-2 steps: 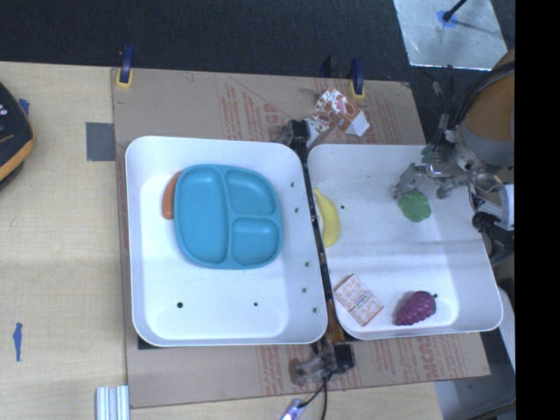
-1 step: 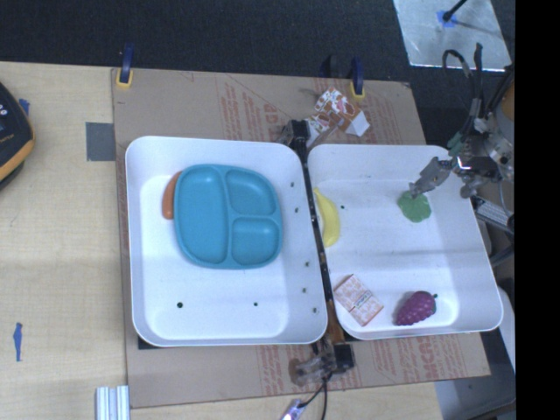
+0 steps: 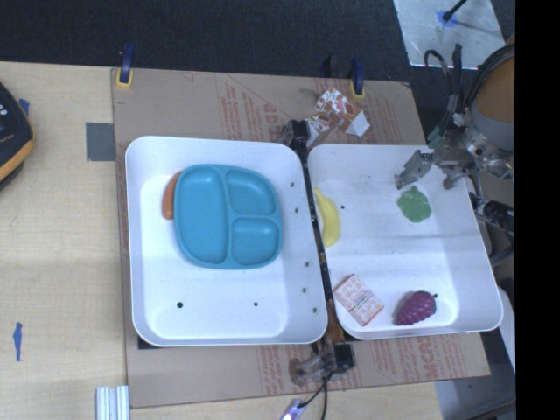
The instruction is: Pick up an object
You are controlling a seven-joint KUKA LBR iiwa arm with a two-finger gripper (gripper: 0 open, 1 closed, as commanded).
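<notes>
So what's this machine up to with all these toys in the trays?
A robot arm reaches in from the right, and its end effector hangs over the right bin, just above a small green toy. Nothing is between its fingers, so it has not picked anything up. That bin also holds purple grapes, a small printed box and a yellow item at its left edge. The left bin holds a blue divided plate.

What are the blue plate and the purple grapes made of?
The blue plate looks like molded plastic: one even color, smooth, with soft rounded dividers and a dull sheen. The purple grapes look like a toy, probably plastic or rubber: the bumps are fused into one solid lump with an even color. The picture is too small to tell which.
</notes>
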